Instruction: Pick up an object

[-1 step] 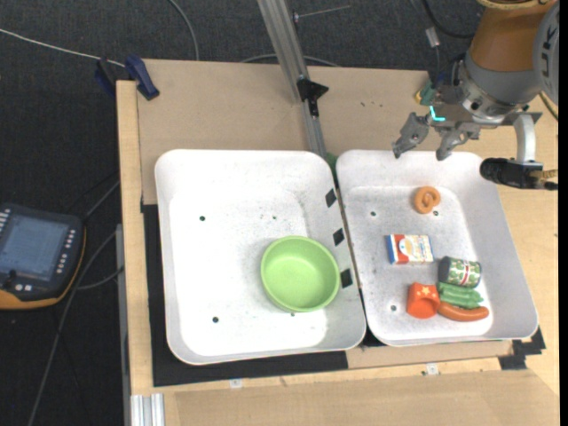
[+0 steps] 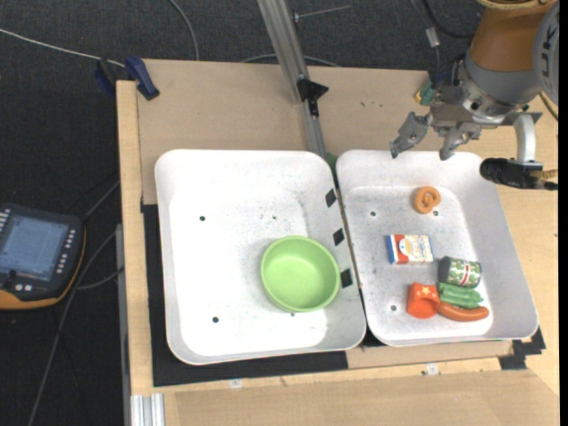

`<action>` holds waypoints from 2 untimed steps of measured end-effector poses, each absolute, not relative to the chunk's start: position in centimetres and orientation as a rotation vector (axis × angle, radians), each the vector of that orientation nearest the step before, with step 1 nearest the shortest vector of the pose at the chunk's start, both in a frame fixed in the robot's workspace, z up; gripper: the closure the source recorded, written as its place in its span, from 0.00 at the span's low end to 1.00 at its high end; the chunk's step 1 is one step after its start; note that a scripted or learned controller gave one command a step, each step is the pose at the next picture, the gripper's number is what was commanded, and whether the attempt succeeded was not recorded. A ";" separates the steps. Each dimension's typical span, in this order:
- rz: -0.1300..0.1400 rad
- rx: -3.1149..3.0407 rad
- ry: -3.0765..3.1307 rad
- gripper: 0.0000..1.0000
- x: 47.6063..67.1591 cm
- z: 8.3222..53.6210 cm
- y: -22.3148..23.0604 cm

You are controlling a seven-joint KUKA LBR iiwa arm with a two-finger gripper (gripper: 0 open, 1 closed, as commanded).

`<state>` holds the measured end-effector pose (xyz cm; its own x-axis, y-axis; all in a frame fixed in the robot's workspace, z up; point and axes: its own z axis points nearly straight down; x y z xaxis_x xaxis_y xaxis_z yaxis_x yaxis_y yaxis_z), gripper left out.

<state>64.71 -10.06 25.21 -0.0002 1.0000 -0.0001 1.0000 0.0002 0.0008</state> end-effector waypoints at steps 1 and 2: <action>-0.003 2.222 2.224 0.00 64.0 20.6 -9.6; -0.003 2.222 2.224 0.00 64.5 16.1 -9.6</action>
<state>64.50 -9.65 16.14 -0.0006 1.0000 0.0002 1.0000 0.0006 -0.0031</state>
